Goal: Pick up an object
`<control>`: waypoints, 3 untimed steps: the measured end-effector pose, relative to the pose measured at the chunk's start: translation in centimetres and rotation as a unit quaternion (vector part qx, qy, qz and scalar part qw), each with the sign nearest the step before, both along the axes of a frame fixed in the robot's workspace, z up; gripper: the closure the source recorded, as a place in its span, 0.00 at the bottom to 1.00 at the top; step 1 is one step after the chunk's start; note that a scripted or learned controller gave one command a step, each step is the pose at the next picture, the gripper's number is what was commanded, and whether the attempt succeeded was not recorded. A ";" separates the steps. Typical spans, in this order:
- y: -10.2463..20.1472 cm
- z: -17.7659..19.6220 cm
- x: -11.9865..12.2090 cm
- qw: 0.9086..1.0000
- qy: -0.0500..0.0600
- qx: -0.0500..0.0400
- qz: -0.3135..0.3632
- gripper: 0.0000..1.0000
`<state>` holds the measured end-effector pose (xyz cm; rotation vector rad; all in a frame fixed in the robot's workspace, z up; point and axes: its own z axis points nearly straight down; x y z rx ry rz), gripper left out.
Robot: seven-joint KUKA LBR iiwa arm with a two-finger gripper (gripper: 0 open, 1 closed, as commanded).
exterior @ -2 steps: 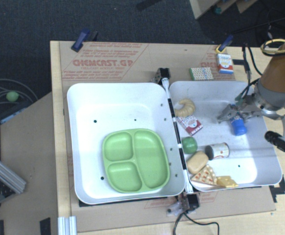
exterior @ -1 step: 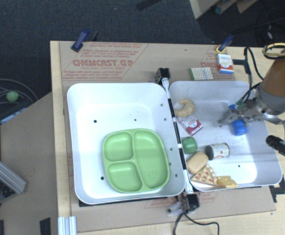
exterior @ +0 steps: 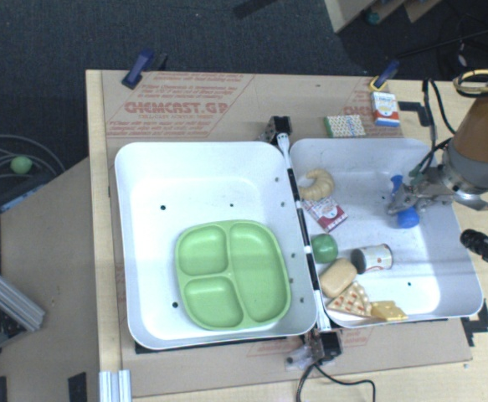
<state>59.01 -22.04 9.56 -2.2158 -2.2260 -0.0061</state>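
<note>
A green divided plate (exterior: 229, 275) is being held in the left bin (exterior: 143, 182). Along the right bin's (exterior: 444, 283) left wall, a green ball (exterior: 323, 247) and a small can (exterior: 376, 258) are lying. Farther right, a blue object (exterior: 406, 217) is being touched by the gripper (exterior: 409, 198); its grip cannot be told.

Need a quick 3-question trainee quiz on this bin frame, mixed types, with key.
1. True or false: the green divided plate lies in the right bin.
2. Which sits nearest the tool? A) blue object B) green ball C) waffle piece
3. Fill in: the plate has ___ compartments.

Key: 1 false, it lies in the left bin; 2 A; 3 three.
</note>
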 end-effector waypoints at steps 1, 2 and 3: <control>3.7 -0.7 5.1 1.000 0.011 -0.003 -0.005 1.00; 8.3 -0.7 5.0 1.000 0.014 -0.006 -0.007 1.00; 15.2 9.0 3.3 1.000 0.000 -0.001 -0.002 1.00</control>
